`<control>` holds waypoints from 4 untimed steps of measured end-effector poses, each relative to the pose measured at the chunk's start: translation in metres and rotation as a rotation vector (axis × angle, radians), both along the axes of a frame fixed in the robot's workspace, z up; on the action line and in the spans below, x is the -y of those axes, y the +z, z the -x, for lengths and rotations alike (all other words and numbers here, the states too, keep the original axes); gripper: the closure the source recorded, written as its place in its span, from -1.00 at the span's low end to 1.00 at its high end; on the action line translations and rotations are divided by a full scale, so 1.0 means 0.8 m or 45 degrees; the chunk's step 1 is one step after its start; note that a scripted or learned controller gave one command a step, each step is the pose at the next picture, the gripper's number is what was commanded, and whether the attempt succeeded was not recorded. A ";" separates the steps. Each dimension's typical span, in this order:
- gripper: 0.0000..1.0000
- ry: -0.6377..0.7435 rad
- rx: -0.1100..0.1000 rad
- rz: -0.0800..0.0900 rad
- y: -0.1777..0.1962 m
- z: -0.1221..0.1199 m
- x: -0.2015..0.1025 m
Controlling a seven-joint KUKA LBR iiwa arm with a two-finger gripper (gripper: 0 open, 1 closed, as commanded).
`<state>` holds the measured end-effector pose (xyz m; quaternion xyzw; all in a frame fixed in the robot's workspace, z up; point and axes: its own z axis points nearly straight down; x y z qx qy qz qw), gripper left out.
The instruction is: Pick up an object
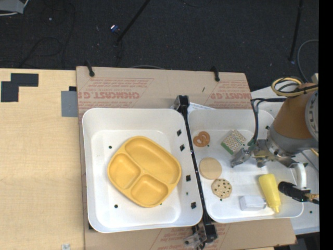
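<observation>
I see the gripper [240,159] low inside the right white bin [208,120], its fingers narrowly apart with nothing between them. It sits just near of the small green-and-white patterned square block [233,140]. The yellow plastic mustard bottle [270,191] lies nearer, and the yellow three-compartment plate [144,171] occupies the left white bin [99,139].

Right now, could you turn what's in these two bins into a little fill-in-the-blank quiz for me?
1. The yellow divided plate lies in the ____ bin.
2. The plate has ____ compartments.
3. The pretzel, the plain round cookie and the spotted cookie lie in the ____ bin.
4. The gripper hangs just below the green-and-white ____.

Missing words: left; three; right; packet
</observation>
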<state>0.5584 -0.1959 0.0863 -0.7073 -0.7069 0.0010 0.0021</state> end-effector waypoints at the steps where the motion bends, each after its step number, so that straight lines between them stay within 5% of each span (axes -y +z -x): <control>1: 1.00 -0.002 0.002 0.000 0.015 -0.001 0.001; 4: 1.00 0.004 0.008 0.003 0.220 -0.007 0.002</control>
